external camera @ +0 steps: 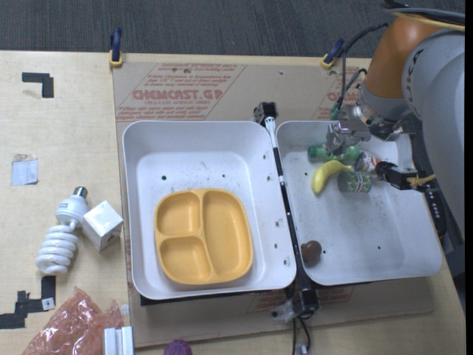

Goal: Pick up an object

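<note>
Metal gripper [341, 140], curved yellow banana [327, 174], green toy [325, 153]

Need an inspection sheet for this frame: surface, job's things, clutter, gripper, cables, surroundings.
Surface: two white bins, left bin and right bin, on a cardboard sheet clamped to the bench.
Job's things: right bin holds a banana, a green object, a crumpled wrapper-like item and a small brown object. Left bin holds a yellow divided tray.
Clutter: spiral light bulb, small white box and pink mesh bag left of the bins.
Gripper: gripper low over the green object and banana; nothing seen held.
Cables: dark cables along the arm; a wire below the bins.
Surroundings: grey carpet beyond the bench.
</note>
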### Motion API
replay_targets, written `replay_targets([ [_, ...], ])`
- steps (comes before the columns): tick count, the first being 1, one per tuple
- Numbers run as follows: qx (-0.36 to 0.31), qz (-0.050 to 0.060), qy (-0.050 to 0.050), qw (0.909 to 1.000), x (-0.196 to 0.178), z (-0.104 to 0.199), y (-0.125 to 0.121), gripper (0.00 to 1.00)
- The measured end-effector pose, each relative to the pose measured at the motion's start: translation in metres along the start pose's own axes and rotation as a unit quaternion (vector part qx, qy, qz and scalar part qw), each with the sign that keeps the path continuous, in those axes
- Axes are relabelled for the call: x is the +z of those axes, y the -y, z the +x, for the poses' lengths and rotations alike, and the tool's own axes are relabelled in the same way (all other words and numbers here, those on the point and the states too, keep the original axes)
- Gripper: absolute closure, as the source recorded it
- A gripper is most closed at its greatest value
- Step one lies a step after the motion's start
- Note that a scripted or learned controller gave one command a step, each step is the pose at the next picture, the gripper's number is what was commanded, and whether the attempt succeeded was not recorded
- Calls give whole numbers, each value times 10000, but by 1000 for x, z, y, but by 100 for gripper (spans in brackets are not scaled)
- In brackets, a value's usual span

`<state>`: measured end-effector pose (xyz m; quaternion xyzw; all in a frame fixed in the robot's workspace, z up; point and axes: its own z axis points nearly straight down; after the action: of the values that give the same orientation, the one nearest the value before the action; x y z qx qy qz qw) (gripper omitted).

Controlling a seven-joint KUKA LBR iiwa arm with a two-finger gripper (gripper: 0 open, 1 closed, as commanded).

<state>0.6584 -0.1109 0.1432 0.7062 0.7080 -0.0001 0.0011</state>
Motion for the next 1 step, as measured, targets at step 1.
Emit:
replay_targets([
  [1, 1, 3, -1, 10000, 0, 0, 0, 0],
])
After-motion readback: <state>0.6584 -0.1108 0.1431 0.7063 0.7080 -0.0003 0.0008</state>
